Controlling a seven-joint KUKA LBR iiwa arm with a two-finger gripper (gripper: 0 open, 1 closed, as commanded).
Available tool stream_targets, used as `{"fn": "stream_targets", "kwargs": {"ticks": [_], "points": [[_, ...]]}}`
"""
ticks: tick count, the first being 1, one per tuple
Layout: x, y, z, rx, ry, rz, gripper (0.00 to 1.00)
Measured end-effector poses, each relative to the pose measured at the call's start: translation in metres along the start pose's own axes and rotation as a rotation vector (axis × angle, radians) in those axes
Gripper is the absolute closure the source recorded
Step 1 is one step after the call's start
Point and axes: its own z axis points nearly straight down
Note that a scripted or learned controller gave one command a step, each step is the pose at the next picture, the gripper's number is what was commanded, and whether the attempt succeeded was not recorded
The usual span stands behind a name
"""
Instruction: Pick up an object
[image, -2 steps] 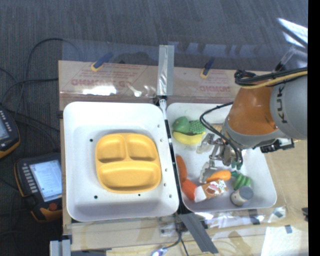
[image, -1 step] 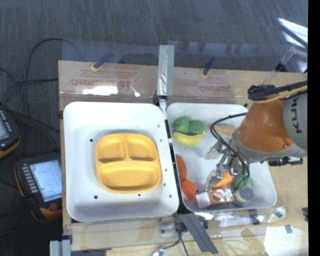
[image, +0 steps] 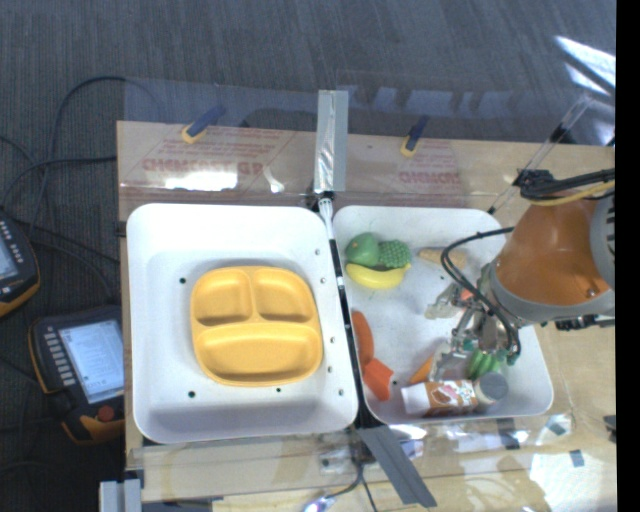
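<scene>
Two white bins are sitting side by side on the bench. The left bin (image: 150, 300) is holding a yellow divided tray (image: 257, 322), three compartments, lying flat around the middle of the bin floor.

The right bin (image: 400, 225) is where the clutter is. Up near the top-left corner a green toy (image: 378, 251) is lying right on top of a yellow banana-looking piece (image: 372, 277), the two touching. Along the left wall an orange carrot-ish piece (image: 361, 338) is leaning, and just below it an orange-red block (image: 378, 379) is sitting near the bottom-left corner. Along the bottom edge a bottle with a red-orange label (image: 450, 396) is lying on its side, white end pointing left, grey cap to the right.

The arm is reaching in from the right, its orange band (image: 548, 255) hanging over the right side of that bin. The gripper (image: 472, 338) is pointing down into the lower right area, just above the lying bottle, with some small green bits (image: 486, 360) bunched right around the tips. Honestly that spot is a mess of cables and metal, so I can't tell whether it's clamped or released, or whether anything is actually in its grasp. The bottle looks like it's lying on the bin floor, just beside the tip.
</scene>
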Motion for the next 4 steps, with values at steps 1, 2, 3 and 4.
{"fn": "stream_targets", "kwargs": {"ticks": [1, 2, 3, 4], "points": [[0.029, 0.044, 0.019, 0.008, 0.044, 0.01, 0.0], [-0.053, 0.086, -0.068, 0.012, 0.066, 0.002, 0.0], [0.009, 0.033, 0.005, 0.013, 0.07, -0.017, 0.0], [0.007, 0.034, -0.004, 0.014, 0.068, -0.018, 1.0]]}}
